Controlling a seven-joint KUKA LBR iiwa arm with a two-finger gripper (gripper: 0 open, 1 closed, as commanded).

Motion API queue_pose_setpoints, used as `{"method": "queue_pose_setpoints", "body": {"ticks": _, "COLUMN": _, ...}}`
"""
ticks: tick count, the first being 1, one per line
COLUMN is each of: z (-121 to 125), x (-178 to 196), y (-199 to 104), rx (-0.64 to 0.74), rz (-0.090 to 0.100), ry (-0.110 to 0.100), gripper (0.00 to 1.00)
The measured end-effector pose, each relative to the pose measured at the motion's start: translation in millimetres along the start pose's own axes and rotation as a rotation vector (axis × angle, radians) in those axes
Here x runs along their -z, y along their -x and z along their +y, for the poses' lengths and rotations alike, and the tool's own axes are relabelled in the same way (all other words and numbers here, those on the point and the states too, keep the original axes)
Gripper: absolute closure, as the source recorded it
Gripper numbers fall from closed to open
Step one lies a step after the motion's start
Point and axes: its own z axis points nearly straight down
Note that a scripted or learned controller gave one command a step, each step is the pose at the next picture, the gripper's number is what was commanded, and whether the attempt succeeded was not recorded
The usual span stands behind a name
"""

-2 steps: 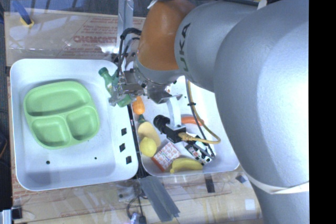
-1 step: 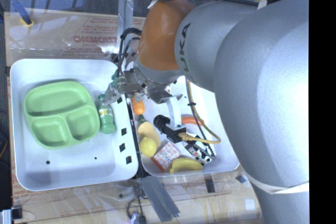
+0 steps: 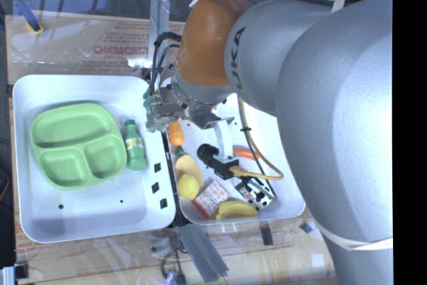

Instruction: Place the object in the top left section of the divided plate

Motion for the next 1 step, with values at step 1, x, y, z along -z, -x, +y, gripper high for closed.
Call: {"method": "queue_pose_setpoints", "body": {"ticks": 1, "z": -9.4, "x": -28.0, "y": -51.4, "rx": 0.116, "rz": -0.001, "ry": 0.003, "gripper": 1.0}}
